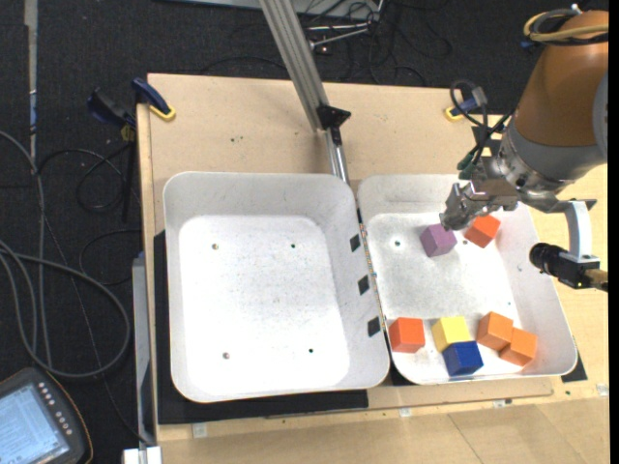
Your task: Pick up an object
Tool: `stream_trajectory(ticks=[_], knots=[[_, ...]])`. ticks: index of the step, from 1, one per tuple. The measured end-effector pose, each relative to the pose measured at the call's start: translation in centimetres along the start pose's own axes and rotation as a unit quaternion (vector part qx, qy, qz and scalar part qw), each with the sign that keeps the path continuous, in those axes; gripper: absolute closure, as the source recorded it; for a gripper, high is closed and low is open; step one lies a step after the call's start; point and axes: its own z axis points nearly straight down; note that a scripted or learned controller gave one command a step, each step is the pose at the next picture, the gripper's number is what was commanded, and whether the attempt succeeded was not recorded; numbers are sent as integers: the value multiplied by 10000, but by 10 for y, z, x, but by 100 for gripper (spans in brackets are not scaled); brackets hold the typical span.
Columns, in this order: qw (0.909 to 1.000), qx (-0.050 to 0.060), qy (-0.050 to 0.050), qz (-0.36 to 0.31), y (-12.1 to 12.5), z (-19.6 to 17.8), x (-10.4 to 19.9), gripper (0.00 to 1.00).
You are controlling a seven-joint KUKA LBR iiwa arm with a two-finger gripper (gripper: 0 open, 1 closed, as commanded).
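My gripper hangs over the far part of the right bin, between a purple block just to its lower left and an orange-red block to its right. Nothing shows between its dark fingers. Along the bin's near edge lie an orange block, a yellow block, a blue block and two more orange blocks.
The left bin stands beside the right one, with black clips along the shared rim. A slanted metal pole crosses the bench's far side. Blue-and-yellow clamps hold the board's far corners.
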Motion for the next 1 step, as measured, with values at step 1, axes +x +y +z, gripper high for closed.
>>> stream_trajectory(ticks=[1], knots=[[10000, -3, -1, 0, 17, 9, 39, 100]])
